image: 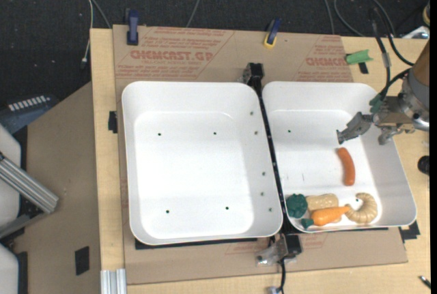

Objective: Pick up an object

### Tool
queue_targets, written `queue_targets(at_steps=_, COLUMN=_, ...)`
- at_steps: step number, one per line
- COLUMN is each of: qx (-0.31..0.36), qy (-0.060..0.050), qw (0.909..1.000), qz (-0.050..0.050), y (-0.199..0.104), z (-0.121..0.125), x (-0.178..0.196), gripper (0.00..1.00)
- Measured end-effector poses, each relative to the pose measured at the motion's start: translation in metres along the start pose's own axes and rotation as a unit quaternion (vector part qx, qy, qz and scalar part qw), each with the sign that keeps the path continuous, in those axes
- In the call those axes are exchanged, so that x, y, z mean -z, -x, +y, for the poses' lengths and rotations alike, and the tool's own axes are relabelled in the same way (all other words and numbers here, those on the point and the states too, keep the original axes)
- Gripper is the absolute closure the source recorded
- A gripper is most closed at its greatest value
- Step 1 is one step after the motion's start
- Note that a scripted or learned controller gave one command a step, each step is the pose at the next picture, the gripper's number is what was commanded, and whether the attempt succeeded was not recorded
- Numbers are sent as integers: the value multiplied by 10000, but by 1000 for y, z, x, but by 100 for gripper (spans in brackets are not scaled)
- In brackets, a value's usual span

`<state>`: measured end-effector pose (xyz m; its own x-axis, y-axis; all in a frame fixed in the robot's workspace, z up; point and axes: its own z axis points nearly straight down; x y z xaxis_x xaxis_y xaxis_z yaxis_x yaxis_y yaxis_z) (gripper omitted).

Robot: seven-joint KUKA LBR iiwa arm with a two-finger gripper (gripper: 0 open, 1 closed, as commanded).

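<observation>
The gripper [369,127] hangs over the right bin [300,101], close to that bin's right rim and toward its far side. Its 2 fingers are spread wide, 1 reaching left to about the bin's middle and the other toward the rim, and nothing sits between them.

4 small things lie in the right bin. The sausage [347,166] is a smooth orange-red cylinder with rounded ends, lying lengthwise on the bin floor just below the gripper's left finger and apart from it. Along the bin's near edge the other 3 are bunched together: a dark green leafy piece [296,204] near the near-left corner, an orange carrot [328,215] with a pale beige lump [321,202] touching it from behind, and a curled tan piece [365,209], ridged like a shrimp, at the carrot's right tip.

The left bin [198,163] sits beside the right 1 on the tan worktop [171,54], their inner rims touching. A blue clamp [132,26] and a yellow-tipped clamp [272,32] grip the worktop's far edge.
</observation>
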<state>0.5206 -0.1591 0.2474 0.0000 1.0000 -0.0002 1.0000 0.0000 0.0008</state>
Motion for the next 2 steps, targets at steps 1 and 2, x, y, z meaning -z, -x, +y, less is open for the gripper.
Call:
queue_targets(at_steps=1, qx=-20, qy=-66, qw=10000, qz=15, y=54, z=1, x=-150, gripper=0)
queue_targets(at_steps=2, qx=9, qy=-6, qw=10000, qz=4, y=48, z=51, x=-163, gripper=0)
